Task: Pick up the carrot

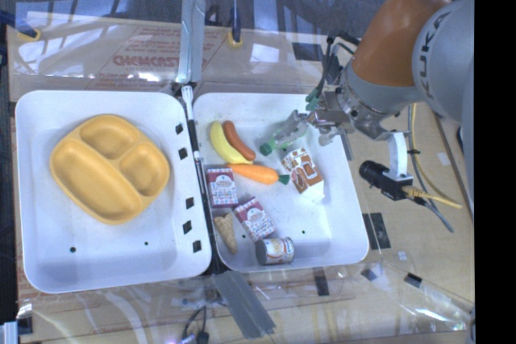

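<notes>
While the arm (pixel 419 44) reached in from the right side of the tabletop (pixel 419 302), the carrot (pixel 255 173) lay flat in the right bin (pixel 343 242), roughly at the middle of that bin's floor. Its long axis ran nearly parallel to the bin's near edge, tilted slightly. The orange root end pointed toward the divider between the two bins; the green top pointed toward the bin's right wall.

Neighbours of the carrot: a banana (pixel 221 142) and a sausage (pixel 239 140) sat just beyond it, side by side, toward the bin's far left corner. A small red-and-white carton (pixel 222 187) lay just beside the carrot's root end on the near side. A brown-and-white carton (pixel 304 172) lay just past the green top, toward the right wall. A second red-and-white carton (pixel 255 219), a tan cone-like piece (pixel 226 231) and a small can (pixel 276 250) lay closer to the near edge.

The hand (pixel 300 127) hung over the far right part of the right bin, apart from the carrot and nearer the brown-and-white carton. Nothing was seen between its fingers; how far they stood apart could not be told, the parts there being blurred.

The left bin (pixel 40 254) carried a yellow divided plate (pixel 110 167) with three compartments.
</notes>
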